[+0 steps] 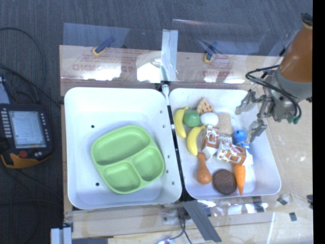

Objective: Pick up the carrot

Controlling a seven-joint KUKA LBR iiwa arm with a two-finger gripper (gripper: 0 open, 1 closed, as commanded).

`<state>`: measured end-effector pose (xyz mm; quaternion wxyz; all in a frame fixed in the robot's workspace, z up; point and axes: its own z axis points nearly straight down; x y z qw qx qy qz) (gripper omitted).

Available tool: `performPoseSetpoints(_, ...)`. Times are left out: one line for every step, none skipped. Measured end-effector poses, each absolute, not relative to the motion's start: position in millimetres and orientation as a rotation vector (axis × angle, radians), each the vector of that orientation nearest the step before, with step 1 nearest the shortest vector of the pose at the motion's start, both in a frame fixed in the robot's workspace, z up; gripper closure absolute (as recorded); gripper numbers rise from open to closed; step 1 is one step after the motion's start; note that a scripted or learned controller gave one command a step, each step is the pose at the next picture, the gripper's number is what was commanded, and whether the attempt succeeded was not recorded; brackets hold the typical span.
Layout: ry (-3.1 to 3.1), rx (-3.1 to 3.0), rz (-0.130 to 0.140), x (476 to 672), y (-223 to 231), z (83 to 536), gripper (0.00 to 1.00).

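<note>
Carrot (239,178): small, orange, tapered, pointing toward the right bin's (271,174) near wall. Pincer (252,115): spread, hovering apart, holding nothing.

**Counts across the two bins**

We count two white bins (76,136). The left one holds one green divided plate (128,158). In the right we count two bananas (181,122), one carrot (239,178), one green ball (192,118), one white egg (209,119), one brown cookie (224,181) and one chicken drumstick (203,171).
</note>
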<state>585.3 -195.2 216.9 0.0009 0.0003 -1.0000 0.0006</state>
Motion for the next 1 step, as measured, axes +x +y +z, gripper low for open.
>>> performPoseSetpoints(-3.13,0.015,-0.004,514.0,-173.6,132.3,0.0)
